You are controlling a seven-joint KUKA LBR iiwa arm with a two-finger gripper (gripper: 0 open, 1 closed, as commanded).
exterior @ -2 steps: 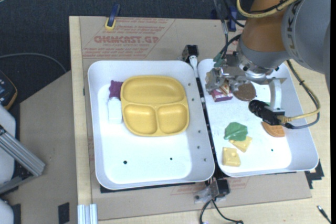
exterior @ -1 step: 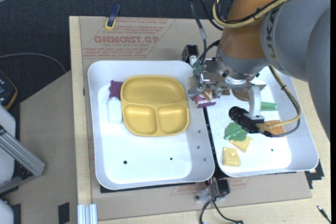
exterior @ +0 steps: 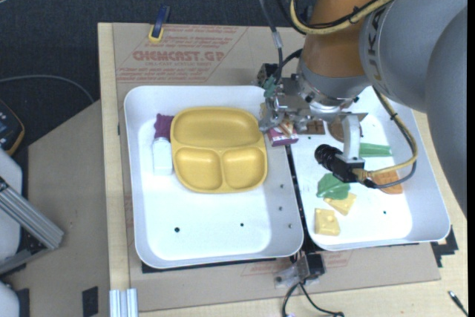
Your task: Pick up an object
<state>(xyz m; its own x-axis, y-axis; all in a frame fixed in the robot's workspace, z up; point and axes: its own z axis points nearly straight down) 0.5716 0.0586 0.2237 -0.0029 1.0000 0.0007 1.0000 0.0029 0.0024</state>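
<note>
Clutter lay in both shallow white bins. In the left bin [exterior: 208, 230], one small white bottle with a purple cap [exterior: 160, 148] lay against one yellow three-compartment plastic plate [exterior: 219, 148]. At the ridge between the bins, one small maroon packet [exterior: 282, 136] sat just under the gripper [exterior: 286, 119]. Whether the gripper was open or closed on it could not be told. The right bin [exterior: 393, 223] held two green toy pieces [exterior: 334, 185], two yellow foam-like blocks [exterior: 326, 221] and one orange piece [exterior: 387, 177]. The packet looked light, thin and probably limp. It would likely want pinching across its narrow width near the middle, and it might fold or slip. The plate looked stiff, graspable only at its rim.
</note>
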